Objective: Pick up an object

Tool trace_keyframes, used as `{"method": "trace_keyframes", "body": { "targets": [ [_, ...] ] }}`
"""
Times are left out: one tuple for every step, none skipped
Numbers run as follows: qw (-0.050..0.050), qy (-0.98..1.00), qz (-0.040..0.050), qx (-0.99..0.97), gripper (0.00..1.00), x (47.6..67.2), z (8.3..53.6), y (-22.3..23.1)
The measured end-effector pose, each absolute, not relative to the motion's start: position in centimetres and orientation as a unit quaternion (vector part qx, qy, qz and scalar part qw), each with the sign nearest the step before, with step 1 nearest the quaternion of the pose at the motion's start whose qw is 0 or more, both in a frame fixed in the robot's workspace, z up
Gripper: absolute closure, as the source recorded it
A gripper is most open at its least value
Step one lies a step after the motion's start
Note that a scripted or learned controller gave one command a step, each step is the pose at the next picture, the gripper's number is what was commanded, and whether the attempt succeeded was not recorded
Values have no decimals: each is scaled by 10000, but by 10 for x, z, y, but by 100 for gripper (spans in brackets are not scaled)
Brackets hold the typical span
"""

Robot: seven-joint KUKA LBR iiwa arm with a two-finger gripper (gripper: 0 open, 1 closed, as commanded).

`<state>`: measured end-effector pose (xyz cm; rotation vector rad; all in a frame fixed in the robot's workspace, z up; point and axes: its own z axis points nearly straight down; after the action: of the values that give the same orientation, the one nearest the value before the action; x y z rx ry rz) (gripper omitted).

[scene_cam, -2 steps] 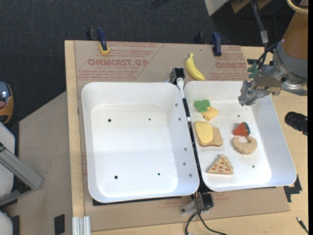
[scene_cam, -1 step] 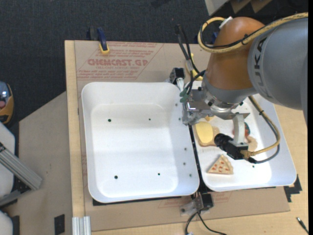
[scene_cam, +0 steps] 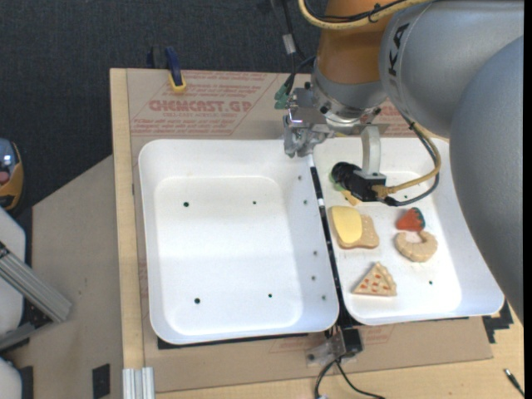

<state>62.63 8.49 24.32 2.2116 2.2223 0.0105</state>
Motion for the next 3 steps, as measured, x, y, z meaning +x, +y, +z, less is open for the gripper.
{"method": "trace_keyframes", "body": {
  "targets": [
    [8,7090,12,7052,100,612,258,163],
    [10,7037,-8,7105,100,593,289,59],
    [-29,7083,-24,7059,100,566,187,113]
  ]
}}
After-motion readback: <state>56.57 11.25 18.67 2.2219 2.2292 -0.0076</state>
